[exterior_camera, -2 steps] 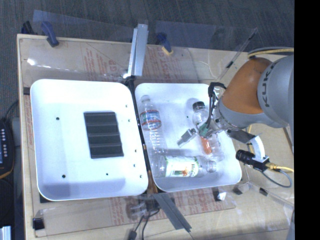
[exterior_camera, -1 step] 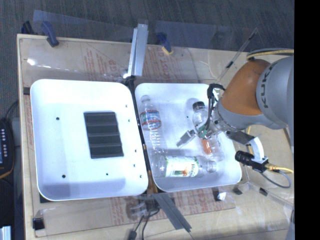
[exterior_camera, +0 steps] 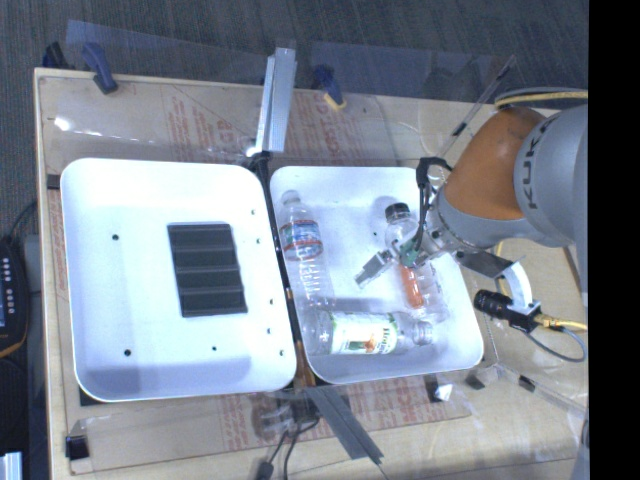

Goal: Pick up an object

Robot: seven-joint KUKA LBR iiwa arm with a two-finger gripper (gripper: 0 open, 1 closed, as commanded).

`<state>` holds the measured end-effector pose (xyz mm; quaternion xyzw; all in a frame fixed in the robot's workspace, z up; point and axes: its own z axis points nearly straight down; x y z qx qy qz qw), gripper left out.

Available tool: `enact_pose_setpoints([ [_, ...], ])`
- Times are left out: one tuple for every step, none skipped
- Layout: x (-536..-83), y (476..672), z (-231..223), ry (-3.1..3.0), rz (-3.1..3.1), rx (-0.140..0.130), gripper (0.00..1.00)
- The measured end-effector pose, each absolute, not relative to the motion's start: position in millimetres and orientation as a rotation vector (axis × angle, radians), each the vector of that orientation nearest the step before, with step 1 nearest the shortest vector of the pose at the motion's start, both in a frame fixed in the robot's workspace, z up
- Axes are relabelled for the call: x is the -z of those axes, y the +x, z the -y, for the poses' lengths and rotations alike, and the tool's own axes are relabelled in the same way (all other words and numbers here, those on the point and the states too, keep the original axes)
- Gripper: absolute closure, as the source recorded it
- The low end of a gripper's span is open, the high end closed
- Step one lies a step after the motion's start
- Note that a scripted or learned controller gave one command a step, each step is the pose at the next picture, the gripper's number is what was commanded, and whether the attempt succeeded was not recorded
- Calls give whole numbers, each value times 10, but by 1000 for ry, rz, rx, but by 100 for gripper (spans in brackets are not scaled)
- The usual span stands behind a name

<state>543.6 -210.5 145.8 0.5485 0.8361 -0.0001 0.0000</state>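
The orange bottle point(exterior_camera: 413, 285) is lying in the right bin point(exterior_camera: 335, 183), near its right wall, and the gripper point(exterior_camera: 385, 263) is hanging just above and left of it, its grey fingers point(exterior_camera: 372, 268) pointing down-left over the bin floor. Whether those fingers are spread or closed I cannot tell, since they are small and blurring into the clear plastic around them; nothing is plainly sitting between them. A clear capped bottle point(exterior_camera: 397, 218) is lying just behind the gripper, a green-label bottle point(exterior_camera: 365, 333) is resting along the bin's front wall, and a water bottle point(exterior_camera: 303, 248) is lying along the left wall. The left bin point(exterior_camera: 100, 198) is bearing a black block point(exterior_camera: 206, 268) at its middle. The risk, as I am judging it, is that these round, slick bottles are lying close together: a closing finger could roll the orange one aside, or wedge against its clear neighbour and come away with nothing.
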Motion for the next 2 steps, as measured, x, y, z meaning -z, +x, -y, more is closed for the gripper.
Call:
enact_pose_setpoints([
  [-1662,5225,2093,1740,-2619,1,0],
  [-1770,5239,2093,1735,-2620,0,100],
])
